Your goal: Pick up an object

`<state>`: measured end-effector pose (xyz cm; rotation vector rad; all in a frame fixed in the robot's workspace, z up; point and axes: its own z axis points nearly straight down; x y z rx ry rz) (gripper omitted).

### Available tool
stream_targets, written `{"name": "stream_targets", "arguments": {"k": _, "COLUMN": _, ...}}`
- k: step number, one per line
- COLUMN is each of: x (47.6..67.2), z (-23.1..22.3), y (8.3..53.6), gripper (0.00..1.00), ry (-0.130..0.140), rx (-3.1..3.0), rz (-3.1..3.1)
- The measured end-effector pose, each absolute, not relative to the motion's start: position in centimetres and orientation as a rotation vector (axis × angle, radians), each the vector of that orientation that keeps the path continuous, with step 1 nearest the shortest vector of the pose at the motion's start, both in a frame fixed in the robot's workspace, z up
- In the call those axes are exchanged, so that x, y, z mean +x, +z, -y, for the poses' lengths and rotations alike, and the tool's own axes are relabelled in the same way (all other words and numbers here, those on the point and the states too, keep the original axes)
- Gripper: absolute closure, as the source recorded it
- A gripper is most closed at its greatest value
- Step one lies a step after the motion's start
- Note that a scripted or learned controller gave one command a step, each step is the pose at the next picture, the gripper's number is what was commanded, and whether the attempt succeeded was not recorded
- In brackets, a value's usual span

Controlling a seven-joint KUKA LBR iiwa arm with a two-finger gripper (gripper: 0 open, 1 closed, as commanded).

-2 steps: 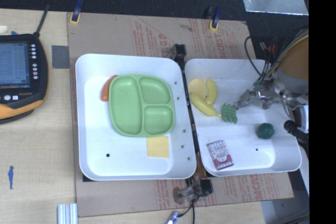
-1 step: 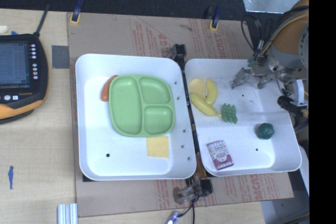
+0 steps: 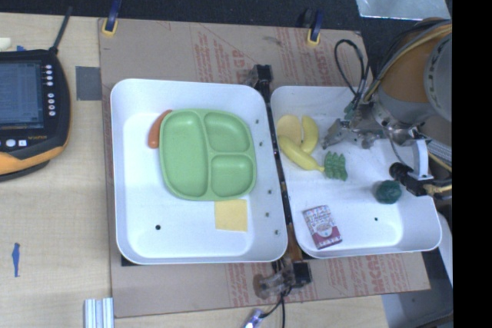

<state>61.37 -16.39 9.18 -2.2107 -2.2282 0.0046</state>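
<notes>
My gripper (image 3: 338,136) hangs over the upper middle of the right bin (image 3: 419,238), just right of the yellow bananas (image 3: 298,142) and above a small green leafy toy (image 3: 335,166). Nothing shows in its grasp. A dark green round object (image 3: 387,192) lies toward that bin's right side, close under the arm's wrist. Near the bin's front lies a red and white packet (image 3: 321,226).
The left bin (image 3: 134,230) holds a green divided plate (image 3: 207,154), an orange-red item (image 3: 156,130) poking out at the plate's left, and a yellow square slice (image 3: 231,216). A tablet controller (image 3: 27,107) rests on the bench at far left.
</notes>
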Motion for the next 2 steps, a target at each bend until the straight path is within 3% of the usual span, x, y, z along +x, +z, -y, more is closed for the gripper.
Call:
{"name": "stream_targets", "arguments": {"k": 1, "x": 57.5, "z": 15.1, "y": 9.2, "gripper": 0.0, "ry": 0.006, "rx": -2.215, "rz": 2.224}}
{"name": "stream_targets", "arguments": {"k": 2, "x": 57.5, "z": 15.2, "y": 10.2, "gripper": 1.0, "ry": 0.009, "rx": -2.214, "rz": 2.225}}
